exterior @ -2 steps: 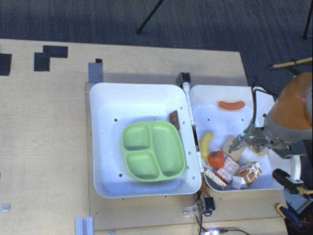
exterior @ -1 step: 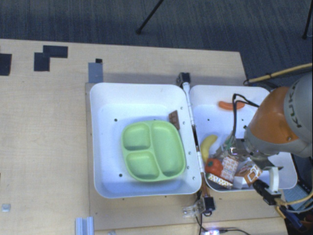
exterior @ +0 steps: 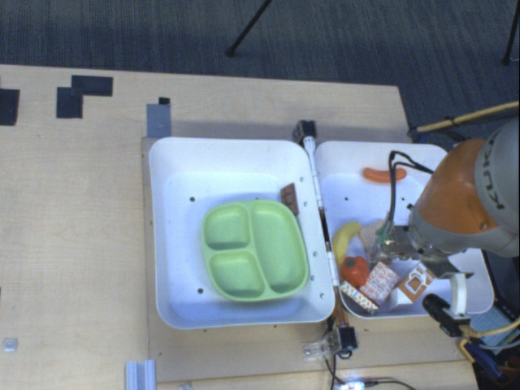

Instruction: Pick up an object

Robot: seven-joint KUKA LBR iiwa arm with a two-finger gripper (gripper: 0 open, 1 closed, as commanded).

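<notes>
Nearest the camera, the grey arm with its orange band (exterior: pixel 455 193) is being seen reaching from the right into the right bin (exterior: pixel 349 173). Its end effector (exterior: pixel 388 246) is being lowered over a heap at that bin's near end; whether it is released or clenched cannot be told. In the heap, a red tomato-like piece (exterior: pixel 353 270) is lying just beside a yellow banana (exterior: pixel 345 239), touching a small printed packet (exterior: pixel 377 283), with an orange-and-white carton (exterior: pixel 414 284) close by. An orange carrot-like toy (exterior: pixel 377 175) is lying apart at the far end. Nothing is being shown between the fingers, so the step is judged to be the approach; next, a clean closing on one piece is being called for. In the left bin (exterior: pixel 175 218), a green divided plate (exterior: pixel 255 249) is resting beside a small brown block (exterior: pixel 288 193). Both bins are being carried by a pale wooden counter (exterior: pixel 73 242), with dark carpet (exterior: pixel 162 23) lying beyond.
</notes>
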